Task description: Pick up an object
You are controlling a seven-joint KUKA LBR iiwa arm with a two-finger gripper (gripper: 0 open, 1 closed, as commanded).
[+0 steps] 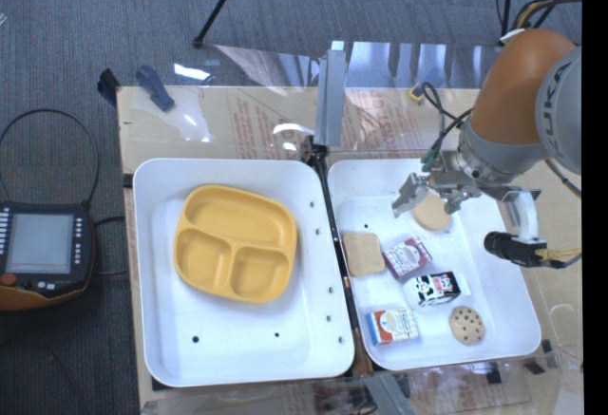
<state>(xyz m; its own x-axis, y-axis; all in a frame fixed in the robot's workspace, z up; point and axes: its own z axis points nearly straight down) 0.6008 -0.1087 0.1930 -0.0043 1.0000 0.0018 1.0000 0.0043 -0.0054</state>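
Nearest the lens, along the front of the right bin (527, 328), lie a small red and blue carton (392, 325) and, just to its right, a round cookie (465, 325) with dark chips. Behind them a black and white milk carton (436, 288) lies on its side, with a maroon packet (407, 257) just behind and left of it, and a tan slice of toast (362, 253) beside the packet, close to the bin's left wall.

Farther back in the same bin rests a pale round biscuit-like piece (433, 215). The gripper (435, 193) hangs directly over it, its two fingers (409, 196) spread wide to either side, and nothing is held between them. Whether the fingertips touch the piece or hover just above it is hard to judge from this slanted angle. The grey arm with its orange band (521, 85) comes in from the right.

In the left bin (157, 328) a yellow divided tray (236, 242) lies flat, slightly turned. On the floor at far left sits a handheld control pendant (43, 252) with a screen.
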